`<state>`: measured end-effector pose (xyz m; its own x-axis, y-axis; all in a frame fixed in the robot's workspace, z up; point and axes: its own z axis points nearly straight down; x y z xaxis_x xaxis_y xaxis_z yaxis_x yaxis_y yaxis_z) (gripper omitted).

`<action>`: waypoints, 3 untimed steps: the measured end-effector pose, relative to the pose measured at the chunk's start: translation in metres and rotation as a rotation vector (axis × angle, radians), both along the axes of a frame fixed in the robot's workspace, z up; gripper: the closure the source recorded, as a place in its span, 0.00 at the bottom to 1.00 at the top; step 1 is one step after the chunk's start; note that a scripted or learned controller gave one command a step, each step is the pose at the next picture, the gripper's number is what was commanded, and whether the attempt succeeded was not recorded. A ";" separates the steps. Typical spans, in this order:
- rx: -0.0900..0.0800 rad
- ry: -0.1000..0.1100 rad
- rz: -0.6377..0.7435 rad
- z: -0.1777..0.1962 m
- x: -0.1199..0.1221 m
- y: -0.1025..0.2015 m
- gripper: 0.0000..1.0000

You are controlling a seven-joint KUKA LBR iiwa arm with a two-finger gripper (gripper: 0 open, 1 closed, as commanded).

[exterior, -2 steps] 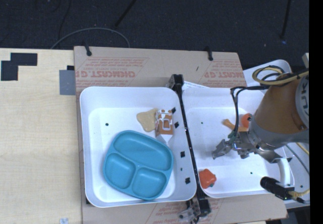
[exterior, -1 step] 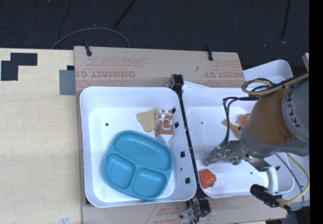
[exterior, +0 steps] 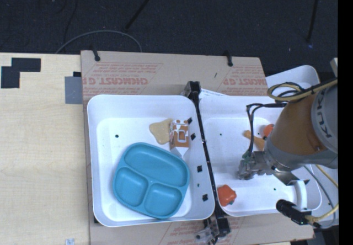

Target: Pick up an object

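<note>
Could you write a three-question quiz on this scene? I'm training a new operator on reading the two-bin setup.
1. True or false: the blue plastic tray with three compartments lies in the left white bin.
2. Multiple choice: the small orange-red object in the right white bin lies near which part of it? A) far edge B) near-left corner C) centre
3. Fill in: the tool is over the ____ bin.

Key
1. True.
2. B. It lies close to the divider, at the near edge.
3. Right. The grey arm with its orange band reaches in over that bin.
</note>
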<state>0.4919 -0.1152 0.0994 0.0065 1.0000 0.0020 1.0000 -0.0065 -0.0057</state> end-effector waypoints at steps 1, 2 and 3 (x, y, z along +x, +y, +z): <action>-0.002 -0.007 0.008 0.061 0.005 -0.003 1.00; -0.002 -0.008 0.008 0.124 0.007 -0.004 1.00; -0.001 -0.004 0.007 0.130 0.007 -0.005 1.00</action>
